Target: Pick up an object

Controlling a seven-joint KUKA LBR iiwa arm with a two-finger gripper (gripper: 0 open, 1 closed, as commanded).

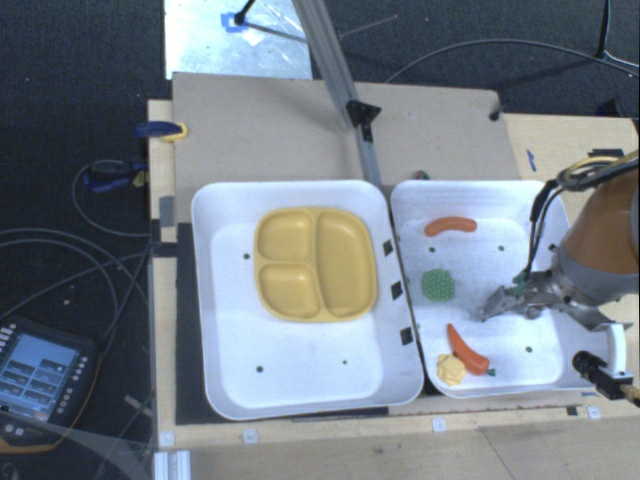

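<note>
The right bin point(500, 196) holds an orange sausage point(450, 226) near its back, a green round piece point(437, 286) in the middle, an orange carrot point(467, 350) and a pale yellow piece point(451, 370) at the front left. My gripper point(497, 304) reaches in from the right, low over the bin floor, just right of the green piece and above the carrot. Nothing shows between its fingers. The arm's orange band point(605, 230) rises at the right edge.
The left bin point(230, 368) bears a yellow divided plate point(315, 264). A metal pole point(335, 63) slants across the bench behind the bins. Cables and a pendant point(35, 368) lie on the floor at the left.
</note>
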